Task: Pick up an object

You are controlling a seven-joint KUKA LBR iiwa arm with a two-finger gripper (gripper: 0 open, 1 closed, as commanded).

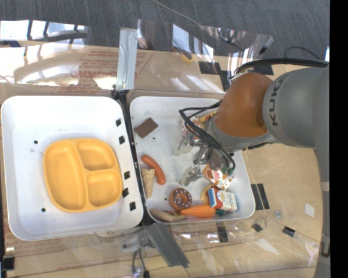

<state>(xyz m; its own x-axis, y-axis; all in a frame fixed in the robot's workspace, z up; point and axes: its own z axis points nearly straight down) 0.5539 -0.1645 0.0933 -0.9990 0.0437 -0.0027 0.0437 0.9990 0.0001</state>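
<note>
In right bin (162, 106), gripper (192, 158) seen lowered among toy food, near hotdog (153, 168) and donut (180, 198); finger state can't be told tbh

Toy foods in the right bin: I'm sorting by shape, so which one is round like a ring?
The chocolate donut, near the bin's front edge. The sausage and carrot beside it are long, and the brown square is flat.
</note>
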